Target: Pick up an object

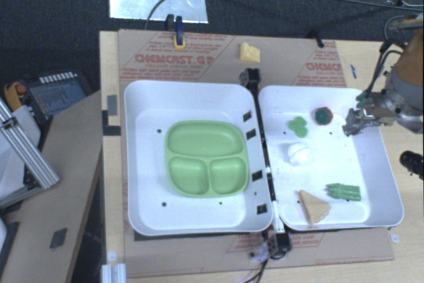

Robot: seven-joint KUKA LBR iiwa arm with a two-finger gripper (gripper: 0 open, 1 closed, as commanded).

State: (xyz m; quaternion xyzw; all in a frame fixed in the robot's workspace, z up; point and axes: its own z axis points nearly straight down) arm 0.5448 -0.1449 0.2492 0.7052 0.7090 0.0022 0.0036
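Note:
The right bin (377, 209) holds several small objects: a dark green and red ball (323, 115), a light green piece (298, 125), a white round object (299, 154), a green ridged piece (343, 191) and a tan wedge (313, 206). My gripper (353, 124) hangs over the right side of this bin, to the right of the dark ball and apart from it. Nothing shows between its fingers.
The left bin (142, 209) carries a green divided plate (204, 157). A yellow block (250, 52) lies on the cardboard behind the bins. A clamp (177, 31) sits at the back edge. Cables cross the dark floor behind.

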